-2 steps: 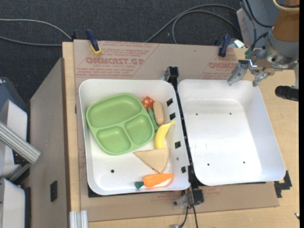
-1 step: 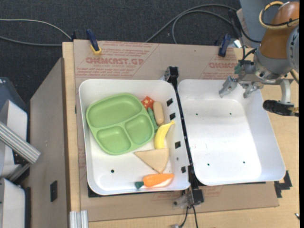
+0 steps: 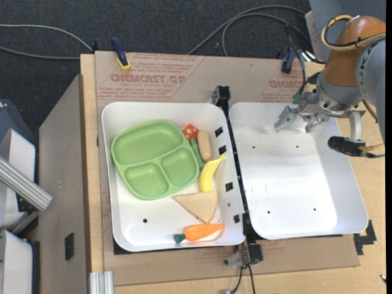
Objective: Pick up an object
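Note:
My gripper (image 3: 299,120) hangs over the far part of the right bin (image 3: 306,188), its two grey fingers spread apart with nothing between them. The toy food lies in the left bin (image 3: 122,225): a green divided plate (image 3: 153,158), a yellow banana (image 3: 209,173), a tan hot dog (image 3: 204,144), a small red piece (image 3: 191,131), a beige wedge (image 3: 199,204) and an orange carrot (image 3: 202,232). All of these sit well to the left of the gripper, across the divider between the bins.
The bins rest on a cardboard sheet (image 3: 153,72) held by a blue and yellow clamp (image 3: 120,54) and a blue clamp (image 3: 288,59). Black cables (image 3: 257,17) run across the dark floor behind. A black part (image 3: 346,144) of the arm sticks out over the right bin's far right edge.

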